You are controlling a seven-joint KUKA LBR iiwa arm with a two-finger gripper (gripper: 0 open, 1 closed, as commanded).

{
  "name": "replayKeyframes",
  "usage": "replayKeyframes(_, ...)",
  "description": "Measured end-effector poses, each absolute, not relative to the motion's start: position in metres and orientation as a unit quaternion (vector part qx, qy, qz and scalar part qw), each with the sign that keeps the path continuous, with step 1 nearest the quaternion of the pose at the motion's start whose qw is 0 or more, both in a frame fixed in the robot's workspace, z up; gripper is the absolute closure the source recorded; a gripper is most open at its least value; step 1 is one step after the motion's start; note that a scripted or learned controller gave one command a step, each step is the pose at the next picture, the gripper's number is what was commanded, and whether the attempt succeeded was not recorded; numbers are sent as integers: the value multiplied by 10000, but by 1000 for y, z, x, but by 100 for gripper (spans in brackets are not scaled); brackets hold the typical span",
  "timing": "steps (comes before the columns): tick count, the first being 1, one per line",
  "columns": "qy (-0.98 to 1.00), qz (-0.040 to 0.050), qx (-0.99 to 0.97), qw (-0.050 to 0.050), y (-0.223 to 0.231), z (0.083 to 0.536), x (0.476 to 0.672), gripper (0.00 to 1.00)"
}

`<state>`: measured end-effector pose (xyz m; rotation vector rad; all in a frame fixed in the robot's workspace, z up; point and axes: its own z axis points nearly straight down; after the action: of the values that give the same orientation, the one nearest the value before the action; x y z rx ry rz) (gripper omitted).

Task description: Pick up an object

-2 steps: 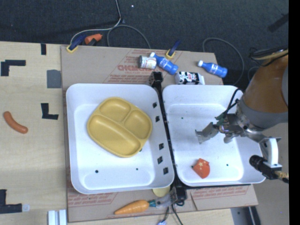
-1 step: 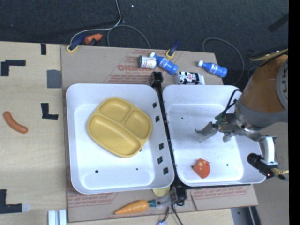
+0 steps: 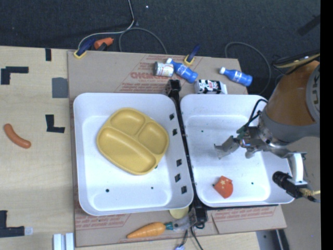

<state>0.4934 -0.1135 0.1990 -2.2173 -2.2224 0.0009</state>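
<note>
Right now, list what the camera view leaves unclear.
- gripper: too small to tell open or shut.
- yellow object below the left bin: mostly hidden by the bin's rim.
- arm: cut off at the right.
- small carton: print too small to read.

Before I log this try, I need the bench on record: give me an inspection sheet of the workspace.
Surface: cardboard-covered bench bearing two white bins.
Job's things: red strawberry-like toy in right bin.
Clutter: yellow divided plate in left bin; two blue bottles, carrot, sausage outside.
Grippers: gripper low over right bin, apart from the toy.
Cables: black cable behind bench.
Surroundings: dark floor.
</note>
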Motion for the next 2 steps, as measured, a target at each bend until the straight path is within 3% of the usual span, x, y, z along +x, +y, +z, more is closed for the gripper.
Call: replayKeyframes(2, -7070, 14, -7072, 12, -126, 171, 500, 0)
